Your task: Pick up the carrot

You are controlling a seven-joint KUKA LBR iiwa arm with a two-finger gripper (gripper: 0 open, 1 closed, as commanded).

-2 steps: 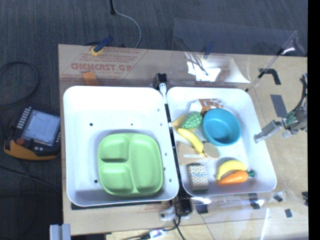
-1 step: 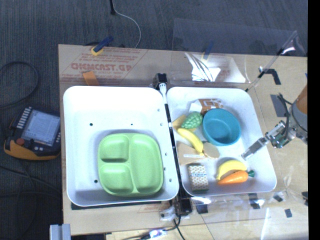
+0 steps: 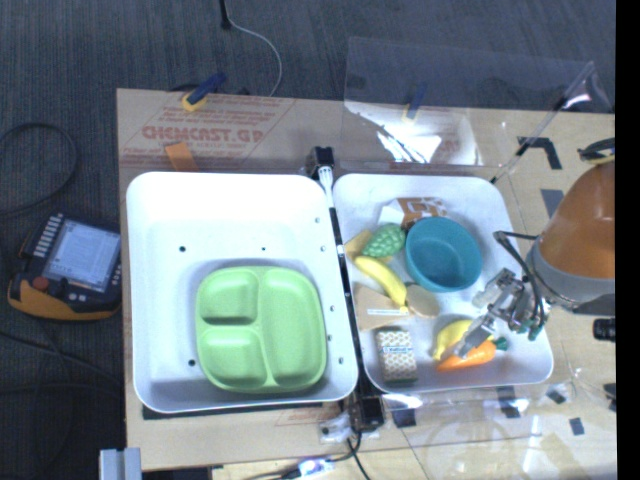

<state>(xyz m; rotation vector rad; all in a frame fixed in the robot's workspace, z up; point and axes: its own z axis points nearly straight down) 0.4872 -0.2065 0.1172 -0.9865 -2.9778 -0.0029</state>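
While the carrot (image 3: pixel 468 359) lies near the front edge of the right bin (image 3: pixel 520 230), just beside a yellow banana (image 3: pixel 449 335), you see the gripper (image 3: pixel 478 336) down right over it; you cannot tell how it is set. The green plate (image 3: pixel 262 328) sits in the left bin (image 3: pixel 160 268).

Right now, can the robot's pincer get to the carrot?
Probably yes. The pincer is right at the carrot near the right bin's front edge, and nothing lies on top; a yellow banana crowds it.
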